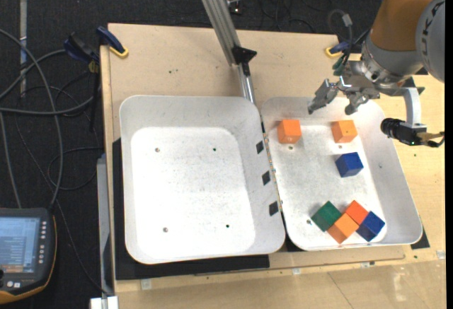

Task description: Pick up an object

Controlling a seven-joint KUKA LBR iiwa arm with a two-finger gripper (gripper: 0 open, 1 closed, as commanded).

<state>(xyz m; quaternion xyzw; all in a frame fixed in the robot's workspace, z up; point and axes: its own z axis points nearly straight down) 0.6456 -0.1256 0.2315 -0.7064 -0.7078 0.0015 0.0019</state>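
- On the bench, the large left shallow white plastic bin (141,180) lies side by side with the right shallow white plastic bin (396,191), their inner edges almost touching; that makes two bins, and every block lies in the right one.
- Above the far edge of the right bin hangs the grey arm with an orange band (403,10), and below it the two-finger gripper (340,94), whose fingers look spread and hold nothing.
- Nearest that far edge sit two small orange cubes: one orange cube near the bin's inner far corner (289,131) and another orange cube just below the gripper (344,131), well apart from each other.
- Towards the middle of the right bin stands a lone dark blue cube (349,164), free on all sides.
- By the near edge of the right bin a cluster packs together: a green cube (326,216), two orange blocks touching each other (350,221), and a second blue cube (371,226) at the cluster's outer end.
- Counted, that gives four orange, two blue and one green, seven blocks in all.
- The blocks look like light, rigid foam or wood with flat, matt faces, so they should neither crush nor slip much; a pinch across two opposite flat sides at mid-height seems the sound hold.
- The orange cube under the gripper looks the easiest target, since both side faces are open, whereas the clustered ones leave little room for a finger.
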